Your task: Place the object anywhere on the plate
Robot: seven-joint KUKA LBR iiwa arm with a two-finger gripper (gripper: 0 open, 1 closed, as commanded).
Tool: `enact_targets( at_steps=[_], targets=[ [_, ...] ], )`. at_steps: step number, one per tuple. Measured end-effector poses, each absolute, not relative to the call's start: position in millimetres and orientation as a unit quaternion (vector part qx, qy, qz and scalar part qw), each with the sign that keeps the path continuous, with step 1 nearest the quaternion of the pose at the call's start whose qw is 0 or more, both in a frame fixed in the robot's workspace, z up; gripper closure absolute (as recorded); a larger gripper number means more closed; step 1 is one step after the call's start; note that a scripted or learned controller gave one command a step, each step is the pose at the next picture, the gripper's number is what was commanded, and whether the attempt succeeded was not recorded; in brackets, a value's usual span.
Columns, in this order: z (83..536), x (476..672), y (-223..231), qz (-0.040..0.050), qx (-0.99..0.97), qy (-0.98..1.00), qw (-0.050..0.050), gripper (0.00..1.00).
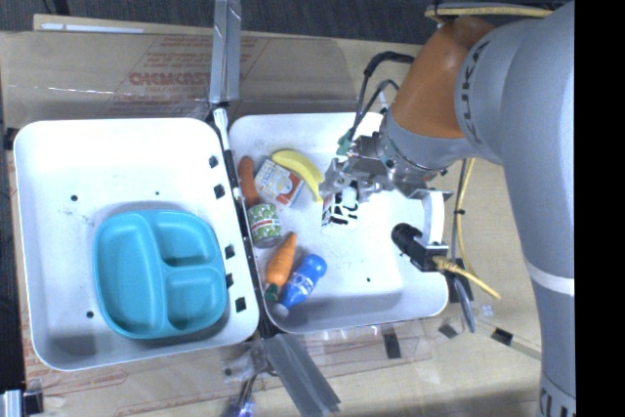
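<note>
A blue plate (156, 272) with three compartments lies in the left bin. The right bin holds a yellow banana (299, 169), a small printed packet (275, 181), a reddish sausage-like piece (247, 179), a green-labelled can (264, 224), an orange carrot (282, 258) and a blue bottle (304, 279). My gripper (338, 203) hangs over the middle of the right bin, just right of the banana's lower tip, fingers pointing down at the bin floor. Nothing shows between its black-and-white fingers, which stand slightly apart.
The two white bins (59, 161) meet at a central divider with black clips (232, 229). The grey arm with its orange band (435, 83) covers the right bin's upper right. A black fitting (415, 246) and yellow cable (469, 278) lie at the right rim.
</note>
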State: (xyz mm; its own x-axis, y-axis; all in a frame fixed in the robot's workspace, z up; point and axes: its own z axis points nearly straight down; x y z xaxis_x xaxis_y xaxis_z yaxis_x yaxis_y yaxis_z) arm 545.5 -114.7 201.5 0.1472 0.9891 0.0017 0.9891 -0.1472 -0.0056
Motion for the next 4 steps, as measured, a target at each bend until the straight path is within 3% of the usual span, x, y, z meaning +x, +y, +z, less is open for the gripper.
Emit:
enact_targets(
  at_steps=[1,2,3,4],
  targets=[
    [190,530.0,-55,0.0021,-0.664,-0.747,0.003,1.00],
    [191,475.6,14,0.0017,-0.604,-0.797,0.003,1.00],
    [191,476.5,68,0.0008,-0.581,-0.814,0.001,1.00],
    [191,476.7,67,0.0007,-0.581,-0.814,0.001,0.00]
  ],
)
